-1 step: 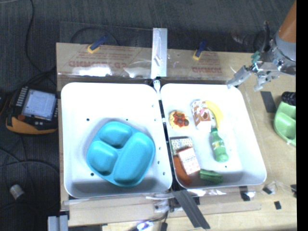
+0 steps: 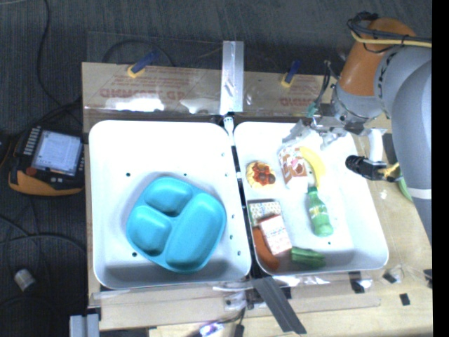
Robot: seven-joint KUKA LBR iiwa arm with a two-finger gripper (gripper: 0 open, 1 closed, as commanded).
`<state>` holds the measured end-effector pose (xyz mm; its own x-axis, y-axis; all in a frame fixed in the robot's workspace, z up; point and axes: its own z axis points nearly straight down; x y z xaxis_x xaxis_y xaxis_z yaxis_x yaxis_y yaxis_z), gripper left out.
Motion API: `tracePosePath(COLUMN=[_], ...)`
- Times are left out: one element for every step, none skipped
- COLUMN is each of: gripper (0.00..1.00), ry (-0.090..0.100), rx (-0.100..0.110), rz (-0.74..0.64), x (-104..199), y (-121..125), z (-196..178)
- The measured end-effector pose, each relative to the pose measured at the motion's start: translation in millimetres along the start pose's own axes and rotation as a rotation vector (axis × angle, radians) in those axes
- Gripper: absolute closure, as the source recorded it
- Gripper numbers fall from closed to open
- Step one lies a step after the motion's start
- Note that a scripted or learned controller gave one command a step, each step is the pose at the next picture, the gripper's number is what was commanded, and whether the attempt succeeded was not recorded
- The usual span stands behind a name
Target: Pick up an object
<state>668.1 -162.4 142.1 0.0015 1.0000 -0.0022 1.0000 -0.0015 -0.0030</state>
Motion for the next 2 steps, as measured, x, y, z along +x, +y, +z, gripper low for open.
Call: tracePosePath(gripper=[0.0,1.0], ry=[0.002,0.0], rx=[-0.003,-0.002], rz=[-0.091,-0.093], x=[7.1,8.0], y=[1.1,1.1], z=[46.4,37.5])
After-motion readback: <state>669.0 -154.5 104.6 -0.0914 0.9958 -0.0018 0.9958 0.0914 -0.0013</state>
